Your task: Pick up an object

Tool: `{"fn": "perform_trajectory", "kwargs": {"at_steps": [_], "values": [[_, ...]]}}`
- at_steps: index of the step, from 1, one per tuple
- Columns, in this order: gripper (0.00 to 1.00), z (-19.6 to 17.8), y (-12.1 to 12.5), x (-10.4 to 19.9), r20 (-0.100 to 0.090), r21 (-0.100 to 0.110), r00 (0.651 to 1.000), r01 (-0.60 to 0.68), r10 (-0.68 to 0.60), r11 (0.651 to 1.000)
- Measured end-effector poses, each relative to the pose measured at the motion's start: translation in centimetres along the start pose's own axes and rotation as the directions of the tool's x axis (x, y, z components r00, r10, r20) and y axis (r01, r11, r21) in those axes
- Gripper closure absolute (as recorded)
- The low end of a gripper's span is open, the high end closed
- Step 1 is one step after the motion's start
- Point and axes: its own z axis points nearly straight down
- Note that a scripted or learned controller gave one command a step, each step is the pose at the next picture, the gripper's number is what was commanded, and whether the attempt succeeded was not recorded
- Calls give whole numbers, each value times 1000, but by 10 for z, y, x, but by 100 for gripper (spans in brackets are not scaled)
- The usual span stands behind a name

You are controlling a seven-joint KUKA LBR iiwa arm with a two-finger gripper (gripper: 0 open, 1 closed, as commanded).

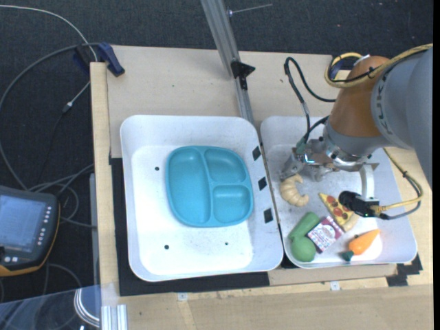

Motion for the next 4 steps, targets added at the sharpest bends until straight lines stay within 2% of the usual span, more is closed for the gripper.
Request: {"fn": "perform_trajectory", "kwargs": {"at_steps": [1,2,4], "values": [[100,-15,2,0,1,-10,1000,0,0,1000],[100,-67,8,-9,4,-15,1000,0,1,1000],[100,-155,10,0,4,-16,1000,1,-1,1000]]}}
